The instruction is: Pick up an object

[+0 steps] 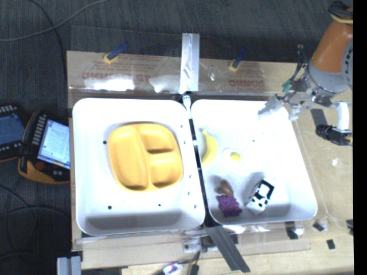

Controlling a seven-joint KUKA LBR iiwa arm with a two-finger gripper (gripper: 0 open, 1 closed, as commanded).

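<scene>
Hand [279, 105] hovers above the right white bin's [298, 171] far right corner; whether it is open, I cannot tell. Black-and-white block [260, 195] lies near that bin's near edge.

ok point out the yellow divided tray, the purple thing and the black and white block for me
yellow divided tray [144, 156]: camera view, on the ridge between its compartments
purple thing [229, 205]: camera view, on its top middle
black and white block [260, 195]: camera view, on its upper face

A divided tray [145, 156] lies in the left bin [86, 211]; small objects [229, 204] in the right bin [304, 205].
</scene>
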